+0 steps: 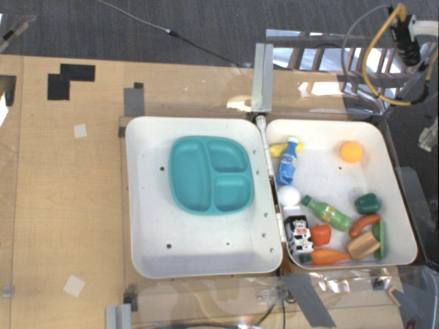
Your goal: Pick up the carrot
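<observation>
The carrot (pixel 330 256) is seen at the right bin's (pixel 394 157) lower edge, beside a wooden block (pixel 363 246); a teal tray (pixel 210 174) sits in the left bin (pixel 147 204). The gripper's state cannot be told.

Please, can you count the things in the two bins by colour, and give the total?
Teal: 1, plate
Blue: 1, bottle
Orange: 3, ball, carrot, sausage
Green: 3, bottle, pepper, green piece
White: 1, ball
Other small items: 4
Total: 13

Carrot (pixel 329 256) lies at right bin's (pixel 391 157) near edge; teal tray (pixel 210 174) left.
</observation>
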